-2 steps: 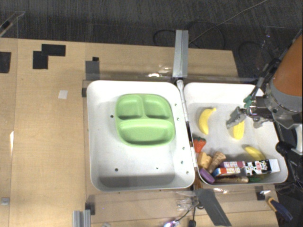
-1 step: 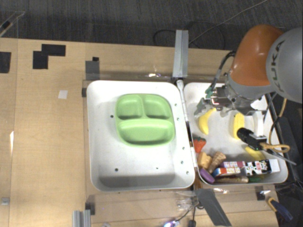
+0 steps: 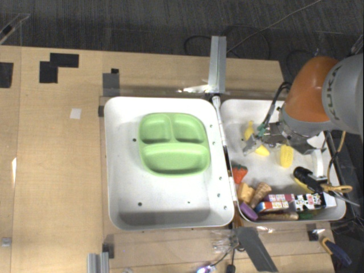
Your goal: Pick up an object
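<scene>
one arm (image 3: pixel 318 98) (bent low) over right bin (image 3: pixel 239 110)

A small yellow block (image 3: pixel 262 151) lies flat in the right bin (image 3: pixel 239 110). It sits centre-right of the frame.

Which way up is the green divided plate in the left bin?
Right side up. The green divided plate lies flat in the left bin, with its three hollow compartments facing the camera.

A pale wooden bench (image 3: pixel 51 169) fills most of the view, with black square marks (image 3: pixel 57 66) near its upper left. Beyond its far edge lies dark grey carpet (image 3: pixel 142 10), crossed by a black cable (image 3: pixel 273 24). Light is even.
</scene>
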Controlling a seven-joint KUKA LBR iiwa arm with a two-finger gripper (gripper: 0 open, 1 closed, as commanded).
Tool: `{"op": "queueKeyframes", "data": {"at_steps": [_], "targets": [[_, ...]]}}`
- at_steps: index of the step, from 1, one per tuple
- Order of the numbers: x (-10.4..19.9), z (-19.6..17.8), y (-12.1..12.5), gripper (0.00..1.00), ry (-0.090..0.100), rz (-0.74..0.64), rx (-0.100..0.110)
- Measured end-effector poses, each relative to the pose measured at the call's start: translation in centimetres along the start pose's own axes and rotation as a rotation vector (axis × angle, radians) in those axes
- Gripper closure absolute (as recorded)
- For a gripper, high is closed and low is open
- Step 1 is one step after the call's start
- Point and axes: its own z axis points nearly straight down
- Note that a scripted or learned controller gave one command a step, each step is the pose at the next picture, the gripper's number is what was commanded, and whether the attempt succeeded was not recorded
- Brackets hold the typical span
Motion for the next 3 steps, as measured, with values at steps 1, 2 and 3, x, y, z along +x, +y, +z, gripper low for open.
{"op": "queueKeyframes", "data": {"at_steps": [1, 2, 3], "targets": [[-1.9, 2.5, 4.3, 0.00, -0.001, -0.002, -0.009], [-1.7, 1.1, 4.6, 1.00, 0.000, -0.005, -0.017], [3.7, -11.2, 9.5, 1.00, -0.001, 0.191, -0.003]]}}
